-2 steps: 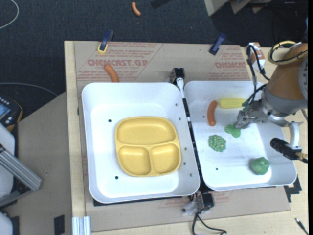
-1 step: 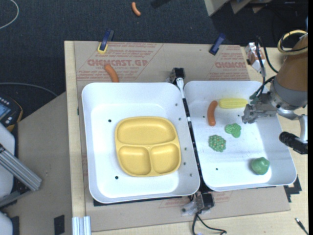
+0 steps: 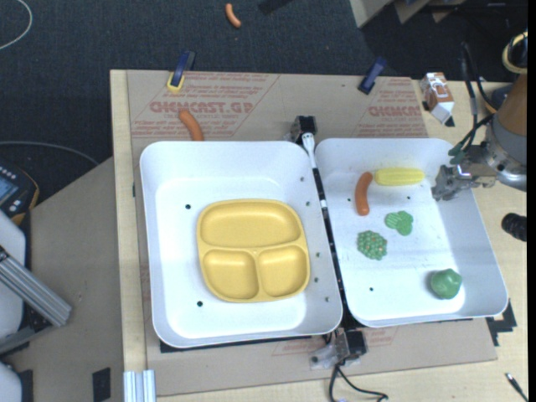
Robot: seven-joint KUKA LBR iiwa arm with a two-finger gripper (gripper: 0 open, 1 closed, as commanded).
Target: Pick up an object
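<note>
- The left bin (image 3: 167, 224) holds one thing: a yellow divided plate (image 3: 252, 250) with three compartments, lying flat in the middle of it.
- The right bin (image 3: 477, 249) holds five small items, well apart from one another: a yellow corn cob (image 3: 399, 176) at the far side, an orange sausage (image 3: 363, 193) just left of it, a green leafy piece (image 3: 399, 222), a green bumpy ball (image 3: 372, 244), and a green pepper-like lump (image 3: 445, 284) in the near right corner.
- The arm comes in from the right, its gripper (image 3: 444, 182) low over the right bin's far right part, just right of the corn cob; I cannot tell how wide it is or see anything in it.
- The corn cob's long axis runs left-right; the sausage's runs far-near.
</note>
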